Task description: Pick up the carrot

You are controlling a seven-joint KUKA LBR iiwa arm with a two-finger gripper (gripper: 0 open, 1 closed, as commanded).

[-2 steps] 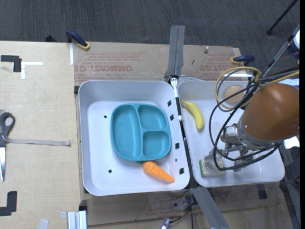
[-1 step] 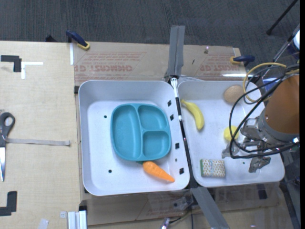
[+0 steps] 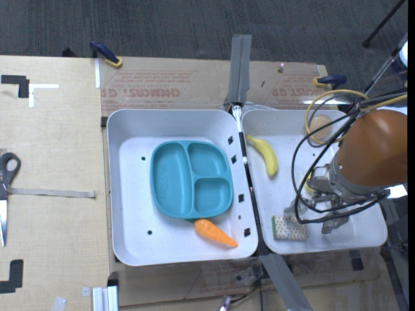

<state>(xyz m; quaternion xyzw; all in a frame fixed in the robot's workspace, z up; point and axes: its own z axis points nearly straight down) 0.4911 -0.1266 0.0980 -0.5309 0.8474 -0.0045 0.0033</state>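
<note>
The orange carrot (image 3: 215, 233) lies in the left bin (image 3: 123, 193), near its front right corner, just past the front edge of a teal divided plate (image 3: 192, 178). My gripper (image 3: 319, 214) hangs over the right bin (image 3: 369, 235), under the arm's orange band, well to the right of the carrot and across the wall between the bins. It sits close to a small green-and-white speckled block (image 3: 288, 229).
A yellow banana (image 3: 264, 155) lies at the back left of the right bin. Cables loop around the wrist. Scissors (image 3: 6, 186) and tape marks sit on the bench to the left. Clamps hold the cardboard at the back.
</note>
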